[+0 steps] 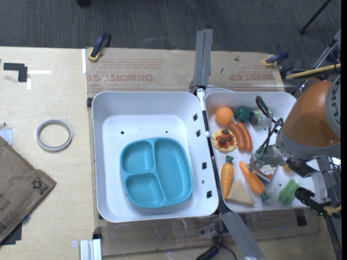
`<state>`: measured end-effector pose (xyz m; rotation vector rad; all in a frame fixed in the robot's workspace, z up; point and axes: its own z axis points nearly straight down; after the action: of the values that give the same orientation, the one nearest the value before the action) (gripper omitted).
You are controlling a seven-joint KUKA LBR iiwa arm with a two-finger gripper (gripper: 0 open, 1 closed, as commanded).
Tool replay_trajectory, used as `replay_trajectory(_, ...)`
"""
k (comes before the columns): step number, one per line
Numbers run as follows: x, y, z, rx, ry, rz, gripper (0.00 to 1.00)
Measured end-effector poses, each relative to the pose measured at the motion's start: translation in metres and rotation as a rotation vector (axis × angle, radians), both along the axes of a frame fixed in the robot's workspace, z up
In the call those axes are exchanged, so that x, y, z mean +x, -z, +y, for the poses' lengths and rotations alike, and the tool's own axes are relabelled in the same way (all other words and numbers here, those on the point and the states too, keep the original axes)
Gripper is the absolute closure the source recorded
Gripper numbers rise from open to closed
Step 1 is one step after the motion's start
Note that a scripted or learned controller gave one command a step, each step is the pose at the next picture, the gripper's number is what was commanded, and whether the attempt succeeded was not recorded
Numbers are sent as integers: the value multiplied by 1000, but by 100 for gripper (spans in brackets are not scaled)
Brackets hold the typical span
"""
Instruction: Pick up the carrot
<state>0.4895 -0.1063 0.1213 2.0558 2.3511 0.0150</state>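
Carrot [226,179]: lies lengthwise in the right bin [287,98], near its left wall and front edge, green top toward the back. A second carrot [252,180] lies just beside it, slanted, with a sandwich wedge [239,194] between their tips at the front edge.

Gripper [264,158]: above the second carrot's leafy end; whether its fingers are apart or together cannot be told.

Other right-bin contents: small pizza [225,140], hot dog [242,136], orange [224,115], broccoli [243,113] toward the back; green piece [288,192] at the front right corner.

Left bin [108,145]: holds a blue divided tray [156,172].

Bench [43,80]: tape ring [54,135] near its left edge.
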Motion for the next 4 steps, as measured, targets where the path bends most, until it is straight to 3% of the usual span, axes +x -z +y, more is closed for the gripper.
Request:
replay_trajectory(1,0,0,0,0,0,0,0)
replay_trajectory(2,-4,24,-16,4,-164,12,0)
replay_trajectory(3,0,12,-18,0,-161,0,100)
replay_trajectory(4,-1,15,-18,3,-161,7,0)
